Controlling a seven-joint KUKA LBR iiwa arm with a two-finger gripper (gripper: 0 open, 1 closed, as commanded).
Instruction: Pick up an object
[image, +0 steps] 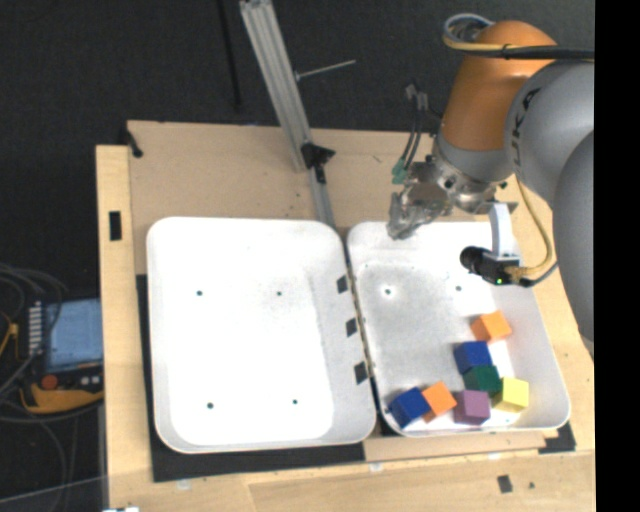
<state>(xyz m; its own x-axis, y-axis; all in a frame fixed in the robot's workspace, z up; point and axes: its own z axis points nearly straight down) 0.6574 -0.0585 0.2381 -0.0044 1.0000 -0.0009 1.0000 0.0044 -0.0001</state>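
Arm's bent down over the right bin (400, 330), gripper (403, 222) at 12 — blocks (470, 385) sit well away at 5, can't tell its grip.

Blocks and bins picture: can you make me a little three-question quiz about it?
1. True or false: the coloured blocks lie in the right bin.
2. How many orange blocks are there?
3. The gripper is over the right bin's: A) far left corner B) near right corner.

Key: 1 true. 2 two: one farther back, one beside the blue block. 3 A.
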